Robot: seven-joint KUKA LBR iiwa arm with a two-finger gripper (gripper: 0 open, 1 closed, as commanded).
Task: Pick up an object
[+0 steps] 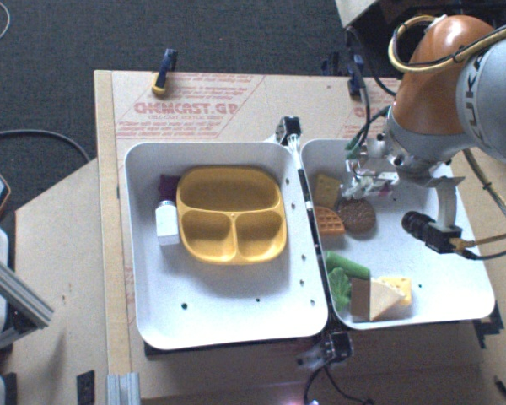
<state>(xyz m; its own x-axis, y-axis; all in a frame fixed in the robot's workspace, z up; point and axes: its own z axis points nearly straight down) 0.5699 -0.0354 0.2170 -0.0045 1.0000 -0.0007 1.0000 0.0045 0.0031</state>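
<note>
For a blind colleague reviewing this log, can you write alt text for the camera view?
The gripper hovers over a round brown cookie in the right bin, beside a waffle and cheese wedge. The left bin holds a yellow divided tray.

**Even overhead light, soft picture**

The scene was lit fairly brightly and evenly from above. The two white bins [228,332] came out near overexposed, with little surface detail, while the dark floor [67,40] stayed murky. Shadows were short and soft, gathered beneath the arm [455,74]. A mild sheen sat on its orange band. The whole frame was slightly soft and grainy, small items blurred.
</note>
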